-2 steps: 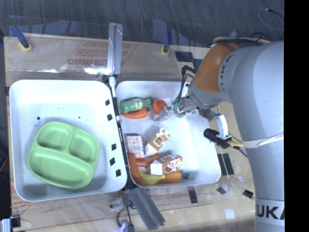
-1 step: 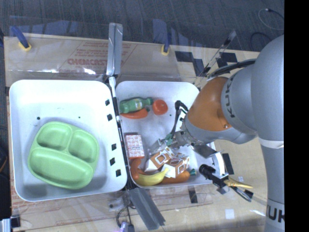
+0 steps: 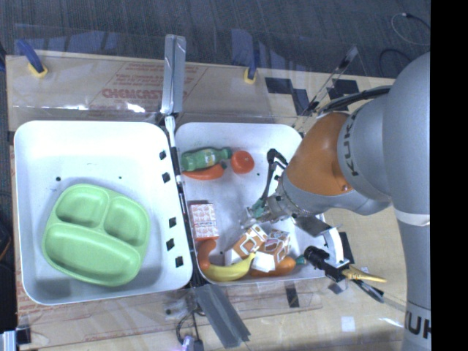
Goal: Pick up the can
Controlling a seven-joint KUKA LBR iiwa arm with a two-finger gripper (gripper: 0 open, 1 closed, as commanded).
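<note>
The can point(image 3: 203, 220), with a red and white label, lies near the left wall of the right bin point(image 3: 292, 134). My gripper point(image 3: 259, 212) hangs low over the middle of that bin, about a can's length to the right of the can. It sits just above a heap of small cartons point(image 3: 265, 243). The grey wrist and orange band point(image 3: 322, 159) cover the bin's right part.
A green bottle point(image 3: 205, 156), a red pepper-like piece point(image 3: 208, 172) and an orange-red ball point(image 3: 242, 161) lie at the bin's back. A banana point(image 3: 228, 270) lies at the front wall. The left bin point(image 3: 29, 145) holds a green divided plate point(image 3: 96, 232).
</note>
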